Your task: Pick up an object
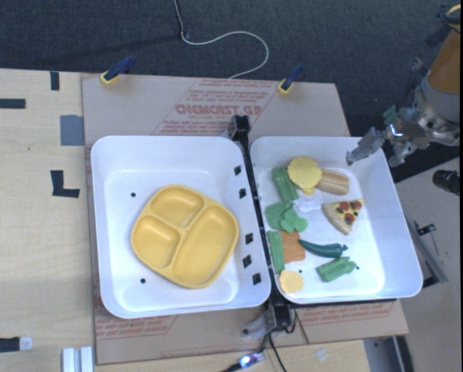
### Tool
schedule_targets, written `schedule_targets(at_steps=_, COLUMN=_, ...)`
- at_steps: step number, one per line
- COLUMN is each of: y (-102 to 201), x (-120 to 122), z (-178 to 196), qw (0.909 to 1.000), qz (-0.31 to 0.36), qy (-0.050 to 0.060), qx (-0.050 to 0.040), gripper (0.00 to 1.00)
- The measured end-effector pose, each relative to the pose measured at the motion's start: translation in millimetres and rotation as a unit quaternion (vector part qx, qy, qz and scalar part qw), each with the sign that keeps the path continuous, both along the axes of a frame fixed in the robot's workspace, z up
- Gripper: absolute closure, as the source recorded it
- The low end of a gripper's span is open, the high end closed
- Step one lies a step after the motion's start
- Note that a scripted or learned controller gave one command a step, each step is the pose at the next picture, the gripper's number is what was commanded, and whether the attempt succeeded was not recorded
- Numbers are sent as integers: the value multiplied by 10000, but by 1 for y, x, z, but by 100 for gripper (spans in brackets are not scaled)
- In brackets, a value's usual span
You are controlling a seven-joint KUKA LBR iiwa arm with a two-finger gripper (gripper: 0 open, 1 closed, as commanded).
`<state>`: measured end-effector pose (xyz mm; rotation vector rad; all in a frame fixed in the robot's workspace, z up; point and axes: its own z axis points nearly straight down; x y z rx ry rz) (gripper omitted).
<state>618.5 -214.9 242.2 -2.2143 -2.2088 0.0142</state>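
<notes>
The gripper hangs over the upper right corner of the right bin, carried by the grey arm that reaches in from the right, and its 2 fingers stand apart with nothing between them; one grey fingertip points down toward the bin's upper rim. The things to pick lie below and to the left of it in the right bin: a yellow round piece touching a tan bread roll, a pizza slice near the middle, a long green pod beside the dividing edge, a leafy green piece, an orange block, a dark green pepper lying across the bin floor, a green bundle near the lower edge, and a small yellow disc in the lower left corner. None of them touches the gripper. The left bin holds a yellow tray with 3 compartments, lying flat and tilted at an angle to the bin walls. Both bins sit side by side on a cardboard sheet, which is clipped at its far edge by 2 clamps with yellow and blue parts, and a thin white cable loops over the dark floor beyond.
</notes>
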Motion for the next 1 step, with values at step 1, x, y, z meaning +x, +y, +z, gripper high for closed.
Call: schedule_targets(at_steps=1, y=1, x=2, z=8, qw=10000, qz=18, qy=-60, qx=-14, gripper=0)
